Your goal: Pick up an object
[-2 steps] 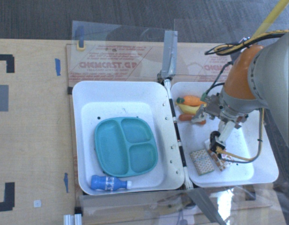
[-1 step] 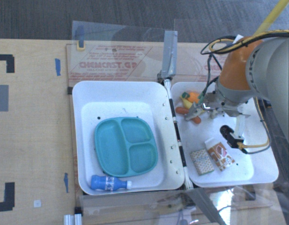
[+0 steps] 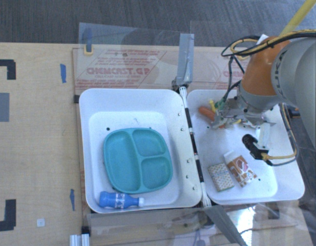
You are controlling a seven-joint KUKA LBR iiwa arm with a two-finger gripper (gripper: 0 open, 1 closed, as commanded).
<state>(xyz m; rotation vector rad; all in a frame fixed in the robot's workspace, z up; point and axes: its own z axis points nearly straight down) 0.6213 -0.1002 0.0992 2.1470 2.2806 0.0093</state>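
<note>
Camera view. Orange toy [image 3: 206, 111]: small, tapered, greenish at one end. It lies in the right bin [image 3: 281, 182], at its far corner as viewed, beside the divider. The grey, orange-banded arm bends down over that bin. The hand [image 3: 223, 121] is low, just beside the toy; its grip cannot be told.

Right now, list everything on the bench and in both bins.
bench: 1, pale wood, under bins
bins: 2, white, side by side on bench
plate: 1, teal, three sections, left bin
bottle: 1, blue and white, left bin, near edge
orange item: 1, orange with green end, right bin, far left corner
packet: 1, beige speckled, right bin, near side
box: 1, red-brown and white, right bin, beside packet
arm: 1, grey with orange band, over right bin
tool: 1, grey, over right bin by orange item
</note>
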